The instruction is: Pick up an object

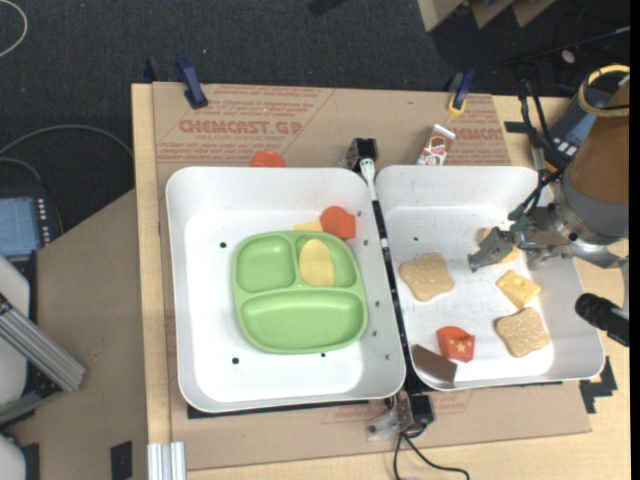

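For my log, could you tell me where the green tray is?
The green tray sits mid-way in the left bin, with an orange piece by its upper right corner.

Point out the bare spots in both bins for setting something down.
Left white bin: bare floor left of and in front of the green divided plate. Right white bin: bare far strip. Crowded around the gripper, tan cracker, yellow cheese piece and red strawberry toy.
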Robot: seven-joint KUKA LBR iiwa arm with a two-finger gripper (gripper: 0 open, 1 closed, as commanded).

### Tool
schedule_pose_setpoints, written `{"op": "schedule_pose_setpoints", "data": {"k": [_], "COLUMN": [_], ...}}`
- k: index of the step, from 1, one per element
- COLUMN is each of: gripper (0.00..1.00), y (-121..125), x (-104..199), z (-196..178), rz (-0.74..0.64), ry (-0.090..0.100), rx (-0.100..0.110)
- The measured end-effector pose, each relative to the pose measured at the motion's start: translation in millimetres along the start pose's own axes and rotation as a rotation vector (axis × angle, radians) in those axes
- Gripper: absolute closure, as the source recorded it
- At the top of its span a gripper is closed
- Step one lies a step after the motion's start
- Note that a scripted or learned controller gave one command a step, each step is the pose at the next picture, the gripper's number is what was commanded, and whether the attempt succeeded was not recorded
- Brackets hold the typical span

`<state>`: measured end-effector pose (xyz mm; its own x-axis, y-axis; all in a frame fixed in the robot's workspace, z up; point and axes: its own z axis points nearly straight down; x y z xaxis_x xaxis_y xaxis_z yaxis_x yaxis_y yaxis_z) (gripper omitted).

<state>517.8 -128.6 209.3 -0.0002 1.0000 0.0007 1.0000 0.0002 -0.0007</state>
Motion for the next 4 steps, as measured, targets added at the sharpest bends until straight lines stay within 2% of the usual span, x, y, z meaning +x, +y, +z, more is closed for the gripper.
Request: {"op": "schedule_pose_setpoints", "data": {"k": [1, 2, 3, 4], "gripper": [0.0, 1.0, 0.0, 0.0], "y": [26, 28, 28, 29], "x": [31, 28, 28, 35], "z": [129, 111, 112, 123], "rz": [-0.001, 0.001, 0.002, 0.001], "ry": [0.002, -0.003, -0.003, -0.004], "rx": [-0.002, -0.012, -0.01, -0.004]}}
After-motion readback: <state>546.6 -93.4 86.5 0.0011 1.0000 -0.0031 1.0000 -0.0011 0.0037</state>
